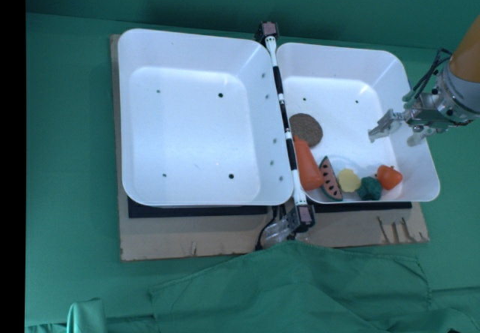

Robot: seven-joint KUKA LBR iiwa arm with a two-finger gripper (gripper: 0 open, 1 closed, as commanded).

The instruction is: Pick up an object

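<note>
1. The gripper point(395, 127) hangs over the right side of the right bin point(341, 61), near that bin's right wall. Its two pale fingers spread apart with nothing between them, so it is released and grasps no object.
2. The arm behind it comes in from the right edge of the view, grey at the wrist with the orange band point(468, 54) above it, and a dark cable loops beside the wrist.
3. The objects lie along the near edge of the right bin, all apart from the gripper. In the near right corner sits a small orange pepper-like toy point(388, 176).
4. Just left of it is a dark teal lump point(370, 188), touching or nearly touching a pale yellow piece point(349, 180).
5. Left of those lies a watermelon slice point(330, 178), red with a dark rind.
6. An orange carrot-shaped toy point(307, 165) lies against the bin's left wall, near the near left corner.
7. A flat brown disc point(306, 129) rests just behind the carrot, toward the middle of the left wall.
8. The left bin point(150, 46) sits beside the right one, the two joined by a black-and-white strip point(278, 91).
9. Both bins rest on a cardboard sheet point(187, 245) on green cloth point(67, 174).
</note>
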